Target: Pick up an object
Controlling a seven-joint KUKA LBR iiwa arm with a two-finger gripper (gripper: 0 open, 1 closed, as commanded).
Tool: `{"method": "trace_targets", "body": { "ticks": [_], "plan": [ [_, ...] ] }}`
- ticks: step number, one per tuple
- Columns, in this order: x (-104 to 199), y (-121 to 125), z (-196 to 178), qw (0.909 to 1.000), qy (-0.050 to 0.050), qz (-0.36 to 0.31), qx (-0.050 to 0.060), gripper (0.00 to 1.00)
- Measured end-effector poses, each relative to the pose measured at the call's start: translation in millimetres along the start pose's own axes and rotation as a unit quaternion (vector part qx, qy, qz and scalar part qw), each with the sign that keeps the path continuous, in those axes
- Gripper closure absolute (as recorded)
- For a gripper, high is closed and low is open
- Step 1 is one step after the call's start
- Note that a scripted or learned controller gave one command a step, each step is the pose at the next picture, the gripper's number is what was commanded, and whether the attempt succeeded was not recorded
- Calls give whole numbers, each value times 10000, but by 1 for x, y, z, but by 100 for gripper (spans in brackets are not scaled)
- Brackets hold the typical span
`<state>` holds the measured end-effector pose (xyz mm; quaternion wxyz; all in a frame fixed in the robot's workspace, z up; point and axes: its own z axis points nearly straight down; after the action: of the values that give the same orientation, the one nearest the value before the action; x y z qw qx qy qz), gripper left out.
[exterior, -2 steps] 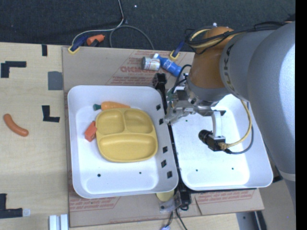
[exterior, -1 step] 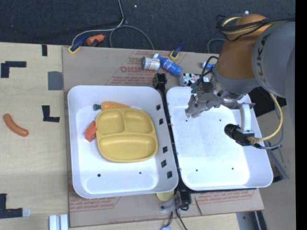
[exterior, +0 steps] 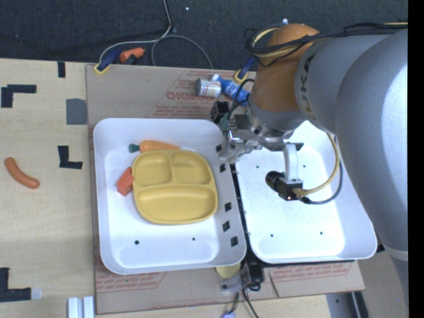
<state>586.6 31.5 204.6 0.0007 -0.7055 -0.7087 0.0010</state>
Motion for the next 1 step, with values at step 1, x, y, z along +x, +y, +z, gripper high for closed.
{"method": "trace_targets", "body": {
  "ticks": [1],
  "plan": [
    [-25, -5, 22, 10000, -6, 27, 8, 100]
  ]
}}
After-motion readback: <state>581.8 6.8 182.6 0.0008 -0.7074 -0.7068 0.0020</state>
